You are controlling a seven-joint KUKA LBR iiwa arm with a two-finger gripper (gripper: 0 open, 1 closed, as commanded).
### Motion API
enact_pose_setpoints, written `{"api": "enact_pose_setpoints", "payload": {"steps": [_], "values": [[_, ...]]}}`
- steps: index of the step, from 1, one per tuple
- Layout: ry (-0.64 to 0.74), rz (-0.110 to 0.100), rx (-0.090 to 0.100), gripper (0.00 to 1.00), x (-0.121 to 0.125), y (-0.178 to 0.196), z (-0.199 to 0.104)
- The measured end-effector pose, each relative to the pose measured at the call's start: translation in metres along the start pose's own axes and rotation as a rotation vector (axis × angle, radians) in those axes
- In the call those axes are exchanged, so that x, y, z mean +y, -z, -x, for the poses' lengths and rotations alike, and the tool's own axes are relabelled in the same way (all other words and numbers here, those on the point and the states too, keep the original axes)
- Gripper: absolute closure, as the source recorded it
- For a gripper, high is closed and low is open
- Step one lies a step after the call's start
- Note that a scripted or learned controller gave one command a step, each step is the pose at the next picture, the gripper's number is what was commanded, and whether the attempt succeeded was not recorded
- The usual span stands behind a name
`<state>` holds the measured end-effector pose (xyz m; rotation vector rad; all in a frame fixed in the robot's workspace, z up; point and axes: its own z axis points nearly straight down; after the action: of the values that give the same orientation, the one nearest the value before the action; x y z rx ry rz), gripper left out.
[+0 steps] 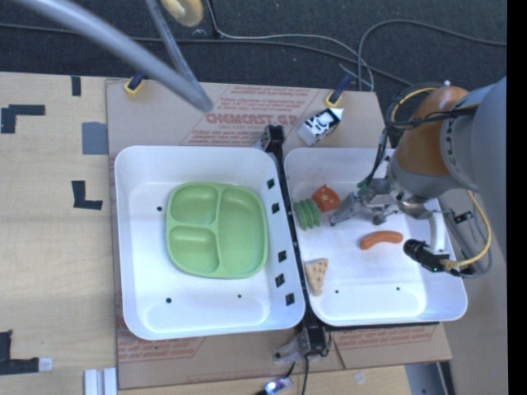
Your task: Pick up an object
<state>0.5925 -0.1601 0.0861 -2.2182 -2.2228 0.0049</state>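
In the right bin [428, 303] lie a red tomato-like piece [326, 197], a ridged green piece [307, 213], an orange sausage [380, 239] and a tan wedge [316, 273]. My gripper [339, 216] reaches in from the right and sits low over the bin, just right of the green piece and below the red one. Its grey fingers [350, 211] point left toward those two pieces. The sausage lies below and to the right of the fingers, apart from them. I see nothing between the fingers.
The left bin [136, 303] holds a green divided plate [217, 228]. A black clip strip [281, 220] runs between the bins. A small black-and-white box [319, 124] sits behind the right bin. Cables trail along the arm [445, 146] at right.
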Motion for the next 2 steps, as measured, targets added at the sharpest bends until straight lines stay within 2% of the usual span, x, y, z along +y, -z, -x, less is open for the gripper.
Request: {"api": "enact_pose_setpoints", "payload": {"steps": [1, 2], "values": [[0.001, 0.001, 0.001, 1.0, 0.001, 0.013, 0.0], [-0.001, 0.005, 0.001, 1.0, 0.005, 0.056, -0.001]]}}
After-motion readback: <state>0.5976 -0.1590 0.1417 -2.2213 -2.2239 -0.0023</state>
